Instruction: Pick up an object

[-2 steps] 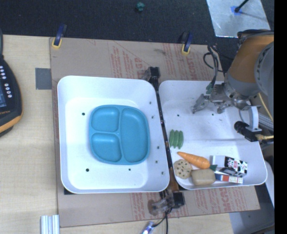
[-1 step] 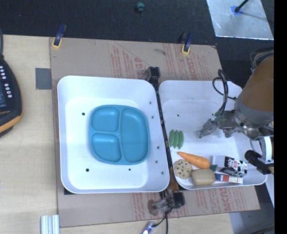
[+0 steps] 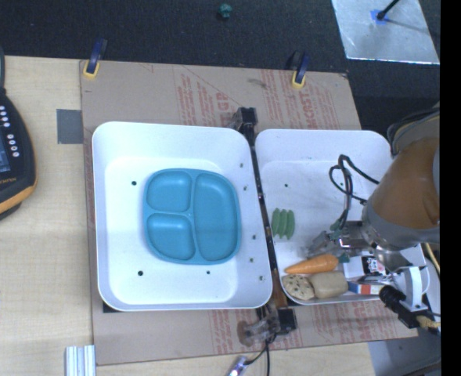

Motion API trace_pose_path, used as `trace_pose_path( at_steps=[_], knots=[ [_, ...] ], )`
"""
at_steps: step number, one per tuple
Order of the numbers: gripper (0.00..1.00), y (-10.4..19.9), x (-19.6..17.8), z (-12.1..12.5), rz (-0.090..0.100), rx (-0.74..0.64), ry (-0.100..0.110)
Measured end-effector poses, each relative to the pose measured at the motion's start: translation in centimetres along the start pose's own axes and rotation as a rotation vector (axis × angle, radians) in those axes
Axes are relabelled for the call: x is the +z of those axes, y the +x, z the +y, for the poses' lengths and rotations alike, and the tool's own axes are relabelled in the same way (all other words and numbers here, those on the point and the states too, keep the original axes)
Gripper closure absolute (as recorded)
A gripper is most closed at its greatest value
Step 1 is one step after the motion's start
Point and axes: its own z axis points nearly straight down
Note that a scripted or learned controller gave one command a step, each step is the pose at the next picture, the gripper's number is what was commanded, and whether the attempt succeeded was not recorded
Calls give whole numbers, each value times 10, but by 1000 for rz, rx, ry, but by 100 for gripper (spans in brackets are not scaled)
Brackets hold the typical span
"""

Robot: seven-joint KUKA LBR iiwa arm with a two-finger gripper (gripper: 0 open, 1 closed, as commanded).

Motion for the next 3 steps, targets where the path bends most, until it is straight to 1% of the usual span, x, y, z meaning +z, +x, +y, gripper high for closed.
trace_pose_path(
  at_steps=[1,2,3],
  knots=[
    [100,-1,-11,2,-3,-3,-5],
    [100,77,-99,43,1,1,-1],
    [100,73,-99,91,0,2,-1]
  ],
)
